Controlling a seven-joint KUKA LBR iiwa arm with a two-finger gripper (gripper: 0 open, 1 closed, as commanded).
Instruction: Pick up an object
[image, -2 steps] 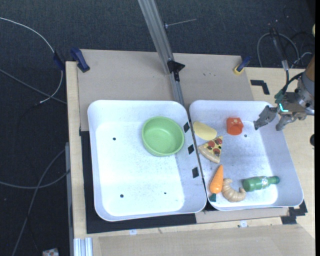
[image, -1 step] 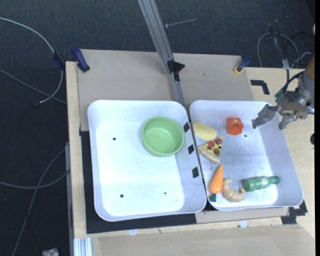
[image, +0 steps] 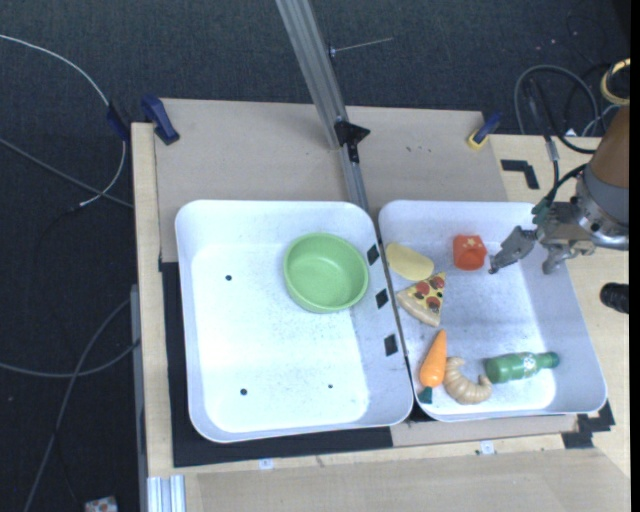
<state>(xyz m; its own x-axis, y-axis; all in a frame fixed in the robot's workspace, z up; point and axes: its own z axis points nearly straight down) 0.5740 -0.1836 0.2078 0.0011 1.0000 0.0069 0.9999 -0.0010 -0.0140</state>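
The right bin holds a red block, a yellow lemon-like piece, a pizza slice, an orange carrot, a tan croissant and a green bottle lying on its side. My gripper hovers at the bin's upper right, just right of the red block. Its two fingers are spread apart with nothing between them.
A green bowl sits in the left bin near its upper right. A metal pole slants down to the gap between the bins. Blue clamps hold the bench's back corners.
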